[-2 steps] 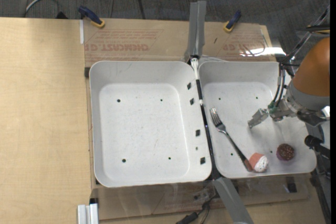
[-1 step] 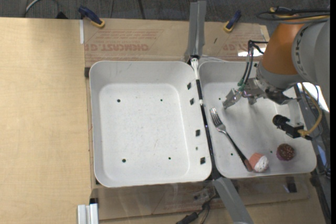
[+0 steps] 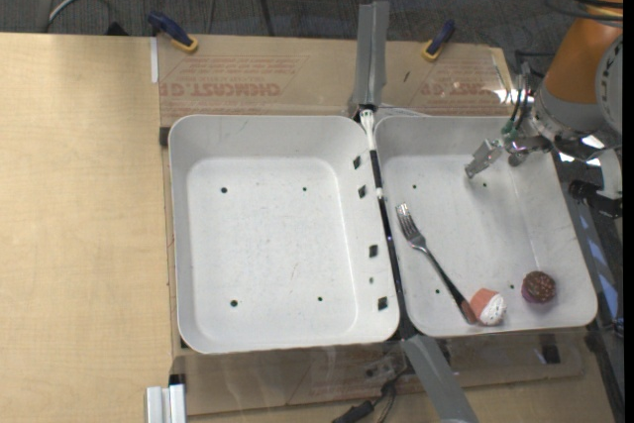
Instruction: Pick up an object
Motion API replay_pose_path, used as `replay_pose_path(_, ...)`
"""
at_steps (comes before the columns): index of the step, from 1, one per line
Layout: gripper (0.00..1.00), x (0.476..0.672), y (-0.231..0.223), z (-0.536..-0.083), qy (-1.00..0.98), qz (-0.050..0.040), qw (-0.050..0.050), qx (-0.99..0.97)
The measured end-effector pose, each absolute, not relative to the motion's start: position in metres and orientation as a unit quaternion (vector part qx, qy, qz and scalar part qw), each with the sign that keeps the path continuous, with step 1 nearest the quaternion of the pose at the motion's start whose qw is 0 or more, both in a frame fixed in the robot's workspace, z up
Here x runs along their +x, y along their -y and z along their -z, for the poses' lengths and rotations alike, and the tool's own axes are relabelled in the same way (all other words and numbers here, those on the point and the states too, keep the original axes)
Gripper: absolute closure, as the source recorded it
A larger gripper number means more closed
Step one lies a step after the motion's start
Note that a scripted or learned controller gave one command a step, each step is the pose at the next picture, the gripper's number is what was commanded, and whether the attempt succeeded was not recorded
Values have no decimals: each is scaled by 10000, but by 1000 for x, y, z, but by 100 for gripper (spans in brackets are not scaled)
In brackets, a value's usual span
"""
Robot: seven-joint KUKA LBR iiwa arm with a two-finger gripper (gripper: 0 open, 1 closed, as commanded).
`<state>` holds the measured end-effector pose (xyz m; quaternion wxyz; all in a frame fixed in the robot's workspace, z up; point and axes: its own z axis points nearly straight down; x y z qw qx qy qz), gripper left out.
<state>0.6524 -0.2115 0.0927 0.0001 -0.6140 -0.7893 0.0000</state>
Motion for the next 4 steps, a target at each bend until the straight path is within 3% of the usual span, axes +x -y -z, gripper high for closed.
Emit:
replay_pose_path(1,0,617,140,-93,8368,0,-5,-5475)
replay_pose_path(2,0,658,106,-92,8986,-15,1,-4388)
replay_pose_path(3,0,586,103,-93,9146,1,-6,-4043)
replay_pose_path(4,0,637,101,-92,8092,-2,-14,-5875)
